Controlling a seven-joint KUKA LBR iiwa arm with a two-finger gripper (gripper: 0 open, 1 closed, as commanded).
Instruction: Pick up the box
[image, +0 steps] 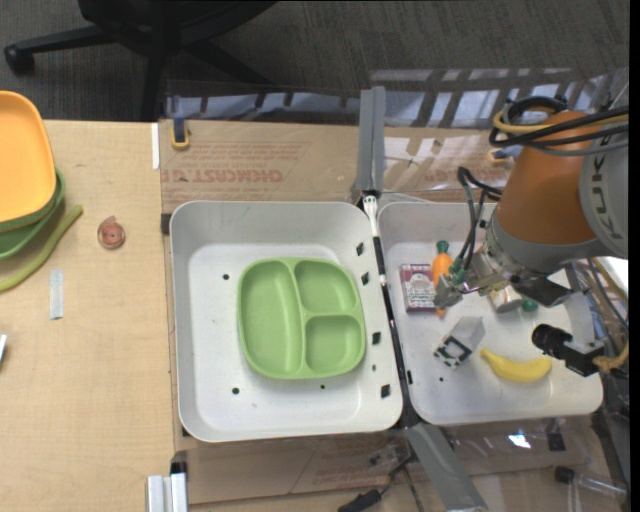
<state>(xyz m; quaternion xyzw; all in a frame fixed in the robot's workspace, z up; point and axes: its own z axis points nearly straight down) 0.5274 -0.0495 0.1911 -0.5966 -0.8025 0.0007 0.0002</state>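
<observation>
Green tray (300, 318) ×1 | box (417, 287) ×1 (by claw (447, 292)) | banana (515, 367) ×1

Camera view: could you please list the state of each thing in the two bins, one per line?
Green divided plate: flat, right way up, in the left bin.
Box: lying flat in the right bin, not lifted.
Banana: lying on its side.
Carrot: lying beside the box.
Hand: low at the box's right edge.
</observation>
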